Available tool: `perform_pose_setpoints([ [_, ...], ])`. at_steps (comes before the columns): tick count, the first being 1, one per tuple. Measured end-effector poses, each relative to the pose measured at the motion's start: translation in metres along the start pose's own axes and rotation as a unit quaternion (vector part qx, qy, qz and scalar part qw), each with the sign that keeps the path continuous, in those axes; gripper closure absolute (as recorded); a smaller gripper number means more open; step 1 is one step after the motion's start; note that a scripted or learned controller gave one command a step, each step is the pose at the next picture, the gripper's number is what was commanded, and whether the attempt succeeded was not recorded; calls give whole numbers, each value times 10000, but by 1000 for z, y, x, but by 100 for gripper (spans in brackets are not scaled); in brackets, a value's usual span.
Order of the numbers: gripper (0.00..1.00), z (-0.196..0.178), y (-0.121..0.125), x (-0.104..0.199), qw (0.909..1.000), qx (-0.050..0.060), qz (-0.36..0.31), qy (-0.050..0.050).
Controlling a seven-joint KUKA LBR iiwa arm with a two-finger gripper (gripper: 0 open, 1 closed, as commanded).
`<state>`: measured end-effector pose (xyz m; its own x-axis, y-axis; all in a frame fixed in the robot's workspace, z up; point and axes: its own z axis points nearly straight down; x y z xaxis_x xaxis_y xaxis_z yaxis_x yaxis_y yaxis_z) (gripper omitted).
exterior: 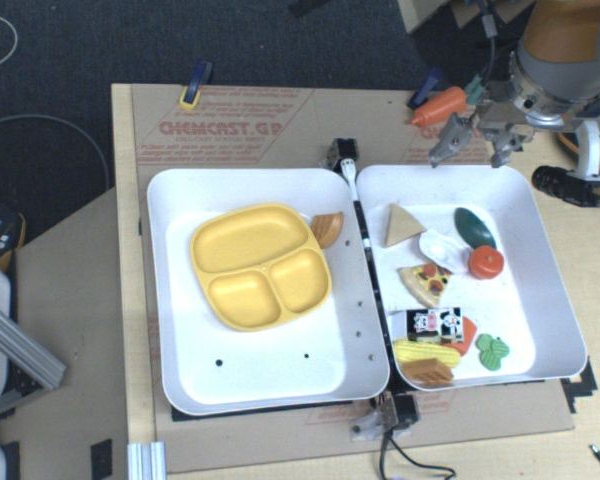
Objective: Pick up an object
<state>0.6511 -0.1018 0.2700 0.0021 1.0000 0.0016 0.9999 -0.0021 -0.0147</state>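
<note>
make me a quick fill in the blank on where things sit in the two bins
1. The yellow divided plate lies in the ____ bin.
2. The plate has ____ compartments.
3. The red tomato sits right beside the dark ____ cucumber.
4. The gripper hangs over the ____ edge of the right bin.

Missing words: left; three; green; far

yellow clamp (192,86) | orange clamp (439,106) | cardboard sheet (260,126), possibly printed
</note>
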Motion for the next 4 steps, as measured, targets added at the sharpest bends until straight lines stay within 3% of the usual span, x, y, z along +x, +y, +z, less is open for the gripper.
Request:
perform_pose_setpoints([
  [1, 0, -8, 2, 0, 10000, -68, -10, -8],
  [4, 0, 156, -15, 7, 10000, -35, -9, 0],
])
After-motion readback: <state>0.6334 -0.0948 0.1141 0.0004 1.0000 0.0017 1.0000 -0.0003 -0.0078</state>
